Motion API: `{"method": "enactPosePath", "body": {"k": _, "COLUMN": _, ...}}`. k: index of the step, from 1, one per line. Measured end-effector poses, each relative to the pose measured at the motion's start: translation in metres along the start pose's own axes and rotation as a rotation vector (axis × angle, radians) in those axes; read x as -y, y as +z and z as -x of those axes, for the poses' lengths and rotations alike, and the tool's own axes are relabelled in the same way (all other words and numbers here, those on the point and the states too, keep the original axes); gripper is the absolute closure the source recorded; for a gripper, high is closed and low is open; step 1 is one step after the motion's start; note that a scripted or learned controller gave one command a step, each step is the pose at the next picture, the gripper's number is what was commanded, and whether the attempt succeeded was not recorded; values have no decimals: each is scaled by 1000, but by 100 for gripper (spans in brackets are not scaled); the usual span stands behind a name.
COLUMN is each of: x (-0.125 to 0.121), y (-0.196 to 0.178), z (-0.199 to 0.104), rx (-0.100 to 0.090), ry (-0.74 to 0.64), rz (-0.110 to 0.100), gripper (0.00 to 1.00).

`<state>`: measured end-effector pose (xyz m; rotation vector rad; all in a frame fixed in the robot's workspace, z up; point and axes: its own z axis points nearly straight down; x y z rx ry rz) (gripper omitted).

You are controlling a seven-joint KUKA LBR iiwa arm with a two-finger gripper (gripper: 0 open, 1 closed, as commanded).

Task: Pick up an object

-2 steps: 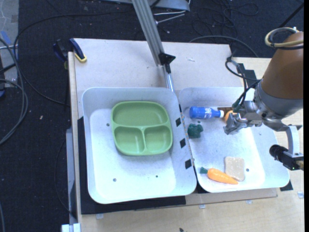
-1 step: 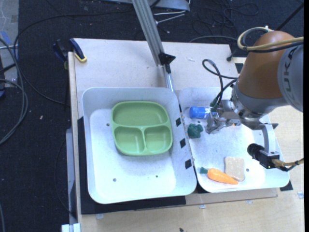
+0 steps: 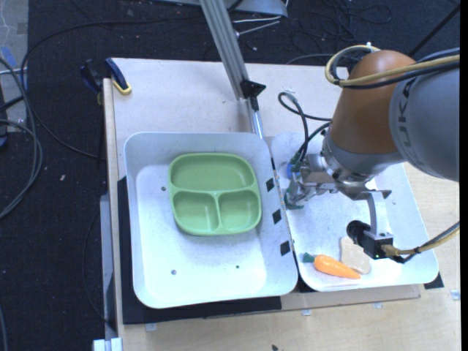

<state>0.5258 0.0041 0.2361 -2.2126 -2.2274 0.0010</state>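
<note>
An orange toy carrot [image 3: 337, 267] with a green tip lies near the front edge of the right bin [image 3: 322, 229]. A pale beige piece [image 3: 353, 255] rests just behind it, touching it. My gripper [image 3: 295, 194] hangs low over the right bin's left side, close to the wall between the bins and well left and behind the carrot. Nothing shows in its grasp. The grey arm and its orange band [image 3: 365, 97] cover much of the right bin's back half.
A green divided plate [image 3: 216, 193] lies in the back half of the left bin [image 3: 197, 269]. A slanted metal pole [image 3: 228, 42] rises behind the bins. A black fitting [image 3: 369, 240] on a cable hangs beside the beige piece.
</note>
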Motion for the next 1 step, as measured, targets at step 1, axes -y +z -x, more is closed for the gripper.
{"method": "enactPosePath", "body": {"k": 1, "x": -5, "y": -2, "z": -64, "rx": -1, "ry": -2, "rz": 2, "gripper": 100}}
